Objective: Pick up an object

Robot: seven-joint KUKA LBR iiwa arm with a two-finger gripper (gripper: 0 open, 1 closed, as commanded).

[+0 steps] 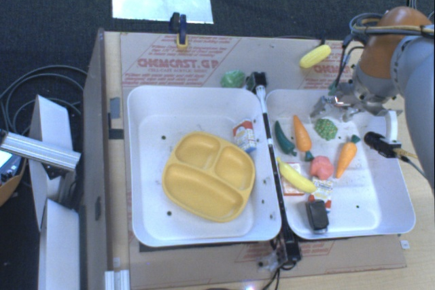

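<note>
The nearest candidate I see is a bumpy green vegetable toy (326, 128) lying in the upper part of the right bin (397, 210). The gripper (335, 108) hangs just above and behind it, low over the bin's back wall. Nothing is caught in it, and from this angle I cannot tell whether it is spread or closed.

Around the green toy, the rest of the right bin is crowded:
- An orange carrot (301, 132) lies just to its left, and beyond that a dark green pepper (283, 138) sits close to the wall between the bins.
- A second carrot (346, 158) lies at a slant to its lower right, with its leafy end pointing up.
- A pink lump (321, 167) sits below, between the second carrot and a yellow banana (296, 176).
- Further forward are a small red-and-white packet (323, 193) and a black block (317, 215) near the front wall.

The left bin (146, 146) holds a yellow divided plate (209, 175) and, at its upper right, a small printed packet (245, 136) close to the shared wall.

Outside the bins, on the cardboard sheet (204, 54), a yellow toy (315, 56) lies behind the right bin and a green one (233, 79) sits just behind the left bin.

The arm (391, 51) — grey, with its orange band — comes in from the right.
</note>
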